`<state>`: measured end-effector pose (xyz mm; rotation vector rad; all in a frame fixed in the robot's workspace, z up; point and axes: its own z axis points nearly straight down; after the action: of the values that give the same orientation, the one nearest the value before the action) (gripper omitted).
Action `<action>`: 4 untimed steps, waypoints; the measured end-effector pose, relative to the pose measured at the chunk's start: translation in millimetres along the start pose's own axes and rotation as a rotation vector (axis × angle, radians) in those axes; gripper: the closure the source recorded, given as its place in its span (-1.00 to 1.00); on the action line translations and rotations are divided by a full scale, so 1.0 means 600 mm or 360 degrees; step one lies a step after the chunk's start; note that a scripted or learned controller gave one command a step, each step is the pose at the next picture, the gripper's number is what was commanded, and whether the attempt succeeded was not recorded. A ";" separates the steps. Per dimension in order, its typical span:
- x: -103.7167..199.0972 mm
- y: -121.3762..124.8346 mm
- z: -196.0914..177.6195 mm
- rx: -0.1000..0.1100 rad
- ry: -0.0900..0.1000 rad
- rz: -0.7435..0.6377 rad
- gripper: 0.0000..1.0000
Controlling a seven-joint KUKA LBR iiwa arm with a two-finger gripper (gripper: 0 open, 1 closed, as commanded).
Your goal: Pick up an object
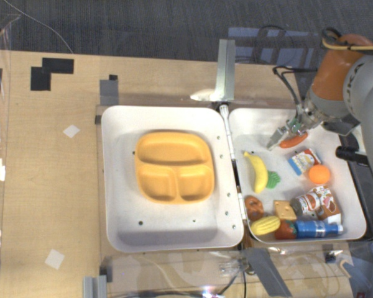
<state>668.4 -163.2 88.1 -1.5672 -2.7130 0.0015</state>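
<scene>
My gripper (285, 134) hangs low over the far part of the right bin (354, 228), slanting down to the left. An orange-red carrot-like piece (294, 142) lies right beside and partly under it; whether it is gripped cannot be told. Nearby in the same bin are a banana (256, 171) with a green piece (273, 179) against it, a small blue-and-white box (302, 161) and an orange ball (319, 174). The grey arm with its orange band (332, 76) comes in from the upper right.
At the right bin's near end lie a can (315, 202), a blue bottle (317, 230), a yellow fruit (265, 225), a red fruit (285, 230), a brownish apple (253, 207) and a cracker (286, 211). The left bin (118, 228) holds a yellow divided tray (174, 166).
</scene>
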 end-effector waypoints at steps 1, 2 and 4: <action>0.029 0.006 0.002 0.0002 -0.0024 -0.0109 -1.00; 0.030 0.007 0.002 0.0002 -0.0021 -0.0110 -1.00; 0.028 0.006 -0.418 -0.0027 -0.0043 -0.0693 -1.00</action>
<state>665.4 -147.6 339.1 -0.9534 -3.0180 -0.0035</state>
